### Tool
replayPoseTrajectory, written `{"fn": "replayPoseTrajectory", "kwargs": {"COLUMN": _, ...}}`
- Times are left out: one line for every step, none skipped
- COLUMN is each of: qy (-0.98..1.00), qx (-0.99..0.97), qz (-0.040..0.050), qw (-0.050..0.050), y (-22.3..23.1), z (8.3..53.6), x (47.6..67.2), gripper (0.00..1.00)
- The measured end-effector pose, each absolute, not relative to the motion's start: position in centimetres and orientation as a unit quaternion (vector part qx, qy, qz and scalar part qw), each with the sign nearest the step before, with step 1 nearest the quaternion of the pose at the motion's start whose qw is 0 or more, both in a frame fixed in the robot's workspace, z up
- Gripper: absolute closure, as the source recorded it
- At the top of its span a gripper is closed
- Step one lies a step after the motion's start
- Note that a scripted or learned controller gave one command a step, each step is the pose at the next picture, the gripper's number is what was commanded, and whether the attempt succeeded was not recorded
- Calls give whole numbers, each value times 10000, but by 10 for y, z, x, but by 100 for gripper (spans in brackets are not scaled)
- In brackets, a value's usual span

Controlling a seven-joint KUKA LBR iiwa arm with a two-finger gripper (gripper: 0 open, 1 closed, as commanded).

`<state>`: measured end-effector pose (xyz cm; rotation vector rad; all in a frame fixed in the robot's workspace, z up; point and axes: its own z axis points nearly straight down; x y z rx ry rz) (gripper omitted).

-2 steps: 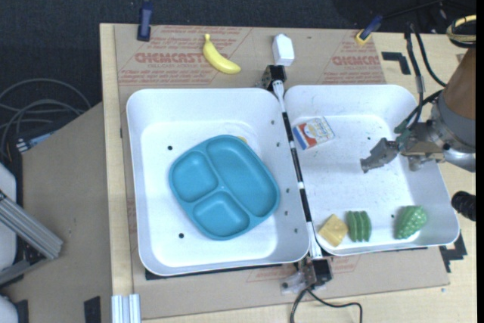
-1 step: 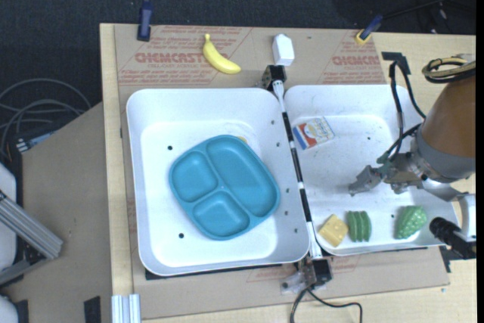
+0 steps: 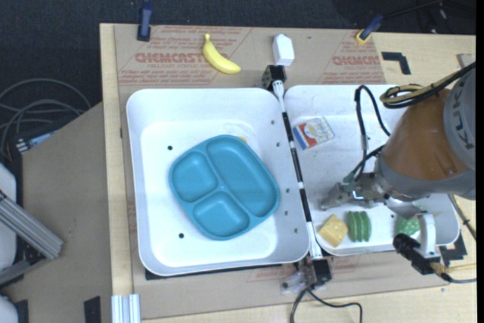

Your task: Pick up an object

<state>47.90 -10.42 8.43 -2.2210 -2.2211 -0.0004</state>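
Observation:
My gripper [image 3: 338, 197] hangs low over the right bin [image 3: 340, 106], near that bin's left wall and just above its front corner. Directly below it lie a yellow wedge-shaped piece [image 3: 331, 231] and a green ridged piece [image 3: 358, 226], side by side on the bin floor. Another green piece [image 3: 408, 225] shows past the wrist on the right. A small white packet with red and blue print [image 3: 312, 131] lies farther back in the same bin. Nothing shows held in the gripper. The orange band [image 3: 423, 144] and the wrist hide the bin's right part.
The left bin [image 3: 151, 125] holds a blue divided plate [image 3: 223, 185]. A yellow banana [image 3: 220, 57] and a small white block [image 3: 283, 49] lie on the bench behind the bins. Black cables [image 3: 370, 117] loop over the right bin beside the arm.

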Motion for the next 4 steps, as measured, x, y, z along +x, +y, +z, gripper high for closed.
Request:
{"fn": "replayPoseTrajectory", "kwargs": {"qy": -7065, "qx": -7077, "qz": 3, "qw": -9, "y": -149, "z": 84, "x": 479, "gripper": 0}}
{"fn": "replayPoseTrajectory", "kwargs": {"qy": -7073, "qx": -7069, "qz": -4, "qw": -5, "y": -136, "z": 151, "x": 480, "gripper": 0}}
{"fn": "replayPoseTrajectory", "kwargs": {"qy": -7073, "qx": -7069, "qz": 4, "qw": 16, "y": -113, "z": 120, "x": 479, "gripper": 0}}
{"fn": "replayPoseTrajectory", "kwargs": {"qy": -7065, "qx": -7078, "qz": 7, "qw": 12, "y": -151, "z": 84, "x": 478, "gripper": 0}}
